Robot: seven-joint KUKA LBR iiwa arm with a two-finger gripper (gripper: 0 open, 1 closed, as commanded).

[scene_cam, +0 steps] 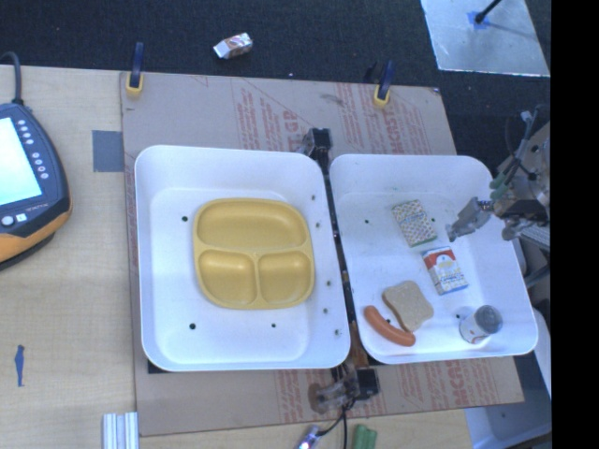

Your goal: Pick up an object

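The right bin (374, 181) holds a speckled packet (413, 221), a small red and white carton (445, 271), a slice of toast (407, 305), a sausage (388, 325) and a small grey can (480, 322). My gripper (489, 223) hangs over the bin's right rim, above and to the right of the carton. It is open with nothing between its fingers. One grey finger (465, 221) points left toward the packet.
The left bin (159, 185) bears a yellow divided plate (253, 251). A teach pendant (23, 181) lies on the bench at the far left. Clamps (136, 75) (382, 84) stand behind the bins. A crumpled wrapper (232, 46) lies on the dark floor.
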